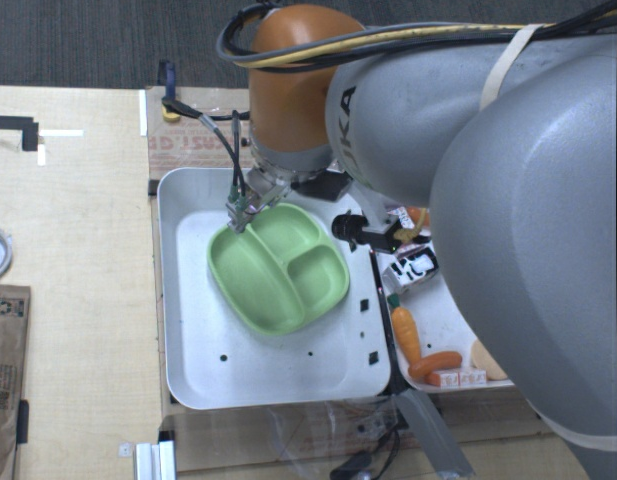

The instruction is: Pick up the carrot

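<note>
So from my remote seat I've got the one overhead camera, and the arm (468, 168) takes up most of the right side of the frame, grey casing with the orange band (293, 68) sitting up top near the middle. Cables (318, 40) loop over the band and run off to the right.

The gripper (250, 203) is down at the upper edge of the left bin (188, 368), right at the top-left rim of a green divided plate (278, 268). It looks like it's touching or just above that rim, hard to say which. I honestly can't tell how the end effector is set from this angle, too small and tangled up with wiring, and I see nothing caught in it.

The green plate lies tilted in the left bin, its three compartments facing up.

The carrot (406, 336) is over in the right bin (433, 380), just past the divider between the two bins, near the bottom edge. It lies roughly lengthwise, with another orange-red piece (436, 361) just beside its lower end. So it's well apart from the gripper, in the other bin altogether.

There's also a black and white object (413, 265) higher up in the right bin, partly tucked under the arm. Off to the left, the wooden bench (68, 268) has a black marker shape (18, 128) near the top.
</note>
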You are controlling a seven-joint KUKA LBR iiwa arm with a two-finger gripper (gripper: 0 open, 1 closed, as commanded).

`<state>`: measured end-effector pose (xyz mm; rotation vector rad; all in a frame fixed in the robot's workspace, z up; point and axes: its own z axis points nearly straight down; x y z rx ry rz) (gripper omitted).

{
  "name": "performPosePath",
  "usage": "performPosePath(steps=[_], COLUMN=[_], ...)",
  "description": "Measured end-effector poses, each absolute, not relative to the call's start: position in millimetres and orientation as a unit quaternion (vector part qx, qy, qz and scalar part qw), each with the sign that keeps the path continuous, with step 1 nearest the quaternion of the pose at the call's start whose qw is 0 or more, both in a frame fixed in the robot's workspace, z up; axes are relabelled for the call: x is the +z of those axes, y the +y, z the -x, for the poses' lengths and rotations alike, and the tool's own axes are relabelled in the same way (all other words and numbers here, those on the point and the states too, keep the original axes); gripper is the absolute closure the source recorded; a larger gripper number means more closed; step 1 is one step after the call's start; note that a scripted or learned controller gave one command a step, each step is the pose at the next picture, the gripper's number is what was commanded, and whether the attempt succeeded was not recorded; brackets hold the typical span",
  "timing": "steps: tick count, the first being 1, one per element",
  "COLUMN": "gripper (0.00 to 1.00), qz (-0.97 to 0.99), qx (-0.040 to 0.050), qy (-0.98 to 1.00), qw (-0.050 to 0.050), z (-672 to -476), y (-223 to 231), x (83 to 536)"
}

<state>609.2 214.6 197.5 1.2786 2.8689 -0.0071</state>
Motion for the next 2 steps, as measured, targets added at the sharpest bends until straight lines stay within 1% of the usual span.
performPosePath(steps=[1,2], gripper=[1.00,1.00], qz=[-0.407,-0.520], qx=[-0.0027,-0.0015], qy=[0.913,0.854], qw=[0.001,0.000], z=[-609.9,-607.6], y=[214,186], x=[206,186])
